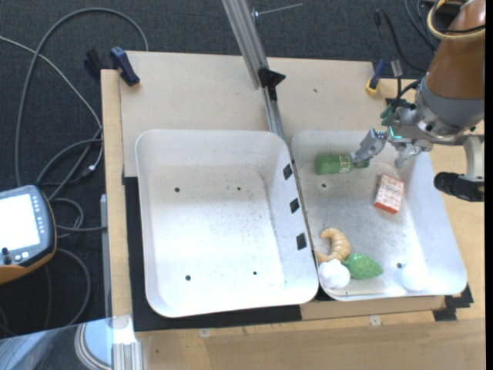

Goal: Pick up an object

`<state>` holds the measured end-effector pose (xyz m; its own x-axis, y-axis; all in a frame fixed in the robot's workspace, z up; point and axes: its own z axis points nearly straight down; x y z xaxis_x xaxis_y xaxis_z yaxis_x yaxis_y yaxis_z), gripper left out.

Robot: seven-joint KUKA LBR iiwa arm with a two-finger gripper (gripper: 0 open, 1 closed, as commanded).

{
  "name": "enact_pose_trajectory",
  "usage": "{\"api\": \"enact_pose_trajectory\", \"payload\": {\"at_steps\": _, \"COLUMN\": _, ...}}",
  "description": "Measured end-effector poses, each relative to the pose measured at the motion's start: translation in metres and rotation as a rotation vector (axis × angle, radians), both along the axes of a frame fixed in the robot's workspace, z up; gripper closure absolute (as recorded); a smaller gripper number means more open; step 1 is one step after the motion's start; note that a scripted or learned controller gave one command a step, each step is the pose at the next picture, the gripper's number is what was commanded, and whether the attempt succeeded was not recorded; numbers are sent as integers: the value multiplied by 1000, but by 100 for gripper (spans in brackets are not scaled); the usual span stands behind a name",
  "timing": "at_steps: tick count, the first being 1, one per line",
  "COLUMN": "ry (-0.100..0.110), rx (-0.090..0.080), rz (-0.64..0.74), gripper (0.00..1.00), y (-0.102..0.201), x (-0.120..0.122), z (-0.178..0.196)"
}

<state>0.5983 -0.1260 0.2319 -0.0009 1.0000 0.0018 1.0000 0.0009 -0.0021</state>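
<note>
In the right bin (443, 230) a green bottle (333, 163) lies on its side near the back left corner. My gripper (387, 154) hovers over the back of this bin, open, with nothing between its fingers. Its left finger (368, 148) sits right at the bottle's capped right end; I cannot tell if they touch. The right finger (405, 155) hangs just above a small red and white box (389, 193). Along the front of the bin lie a tan curved piece (337, 243), a white ball (333, 274) and a green lump (363, 267).
The left bin (154, 206) stands beside the right one, with their walls meeting in the middle. A metal pole (246, 33) slants up from between the bins at the back. A pale object (414, 278) lies in the right bin's front right corner.
</note>
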Motion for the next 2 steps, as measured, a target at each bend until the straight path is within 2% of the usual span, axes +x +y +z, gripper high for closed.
{"api": "enact_pose_trajectory", "payload": {"at_steps": 1, "ry": 5, "rx": 0, "rz": -1, "gripper": 0, "y": -1, "x": 1, "z": -43}}
{"api": "enact_pose_trajectory", "payload": {"at_steps": 2, "ry": 7, "rx": 1, "rz": -1, "gripper": 0, "y": 4, "x": 0, "z": -105}}
